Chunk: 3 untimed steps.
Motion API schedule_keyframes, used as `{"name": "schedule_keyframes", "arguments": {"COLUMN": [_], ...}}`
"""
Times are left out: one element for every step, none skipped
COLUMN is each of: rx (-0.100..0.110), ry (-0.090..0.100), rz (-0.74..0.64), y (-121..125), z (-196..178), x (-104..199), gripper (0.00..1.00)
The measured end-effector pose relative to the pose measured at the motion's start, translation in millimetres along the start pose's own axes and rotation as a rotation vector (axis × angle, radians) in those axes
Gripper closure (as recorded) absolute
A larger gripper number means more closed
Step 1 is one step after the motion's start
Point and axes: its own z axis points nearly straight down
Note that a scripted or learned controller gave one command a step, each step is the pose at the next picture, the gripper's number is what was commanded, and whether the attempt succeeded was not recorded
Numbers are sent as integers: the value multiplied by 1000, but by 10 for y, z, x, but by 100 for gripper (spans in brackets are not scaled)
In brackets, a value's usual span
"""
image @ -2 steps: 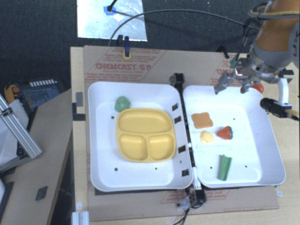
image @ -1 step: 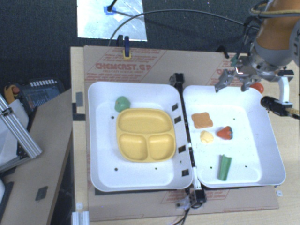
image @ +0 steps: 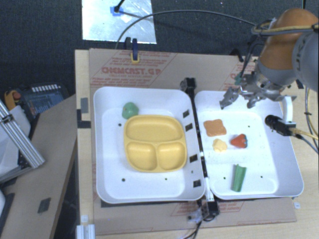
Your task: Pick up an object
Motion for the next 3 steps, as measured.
{"name": "schedule_keyframes", "arguments": {"rx": [-1, 0, -7], "ry": [0, 0, -1], "rz": [1, 1, 2], "y": [10, 9, 28], "z": [608, 1129, 988], "x": [-54, -48, -53], "gripper": [0, 0, 100]}}
